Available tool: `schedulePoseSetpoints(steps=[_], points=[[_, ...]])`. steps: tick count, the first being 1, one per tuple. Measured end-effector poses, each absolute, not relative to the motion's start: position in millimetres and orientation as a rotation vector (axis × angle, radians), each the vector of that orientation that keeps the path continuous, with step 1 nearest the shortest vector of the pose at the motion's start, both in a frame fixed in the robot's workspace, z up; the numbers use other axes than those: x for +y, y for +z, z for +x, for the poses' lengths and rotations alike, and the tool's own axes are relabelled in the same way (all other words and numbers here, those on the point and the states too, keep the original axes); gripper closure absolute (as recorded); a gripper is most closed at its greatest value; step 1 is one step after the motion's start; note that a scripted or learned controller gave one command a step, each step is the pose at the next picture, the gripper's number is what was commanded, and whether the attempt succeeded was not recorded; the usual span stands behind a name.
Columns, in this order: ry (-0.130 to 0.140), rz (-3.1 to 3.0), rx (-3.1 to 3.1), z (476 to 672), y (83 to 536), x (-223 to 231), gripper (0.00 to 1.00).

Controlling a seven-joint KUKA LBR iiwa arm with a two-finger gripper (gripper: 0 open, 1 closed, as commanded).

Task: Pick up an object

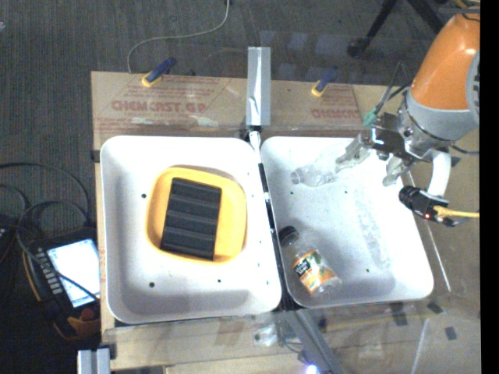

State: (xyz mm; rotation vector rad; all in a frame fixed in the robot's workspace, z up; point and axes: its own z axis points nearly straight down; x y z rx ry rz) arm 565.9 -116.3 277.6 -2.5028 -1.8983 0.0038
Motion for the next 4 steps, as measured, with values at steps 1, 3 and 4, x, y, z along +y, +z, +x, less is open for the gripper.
schedulePoseSetpoints(steps=[1,3,4], points=[[0.004,-2.483,-1.917,485.9,181.0,-105.1,0.00],[0.007,-2.396,-2.034,489.7,97.9,-107.9,0.00],[0.006,-2.554,-1.835,490.6,278.1,-139.6,0.00]])
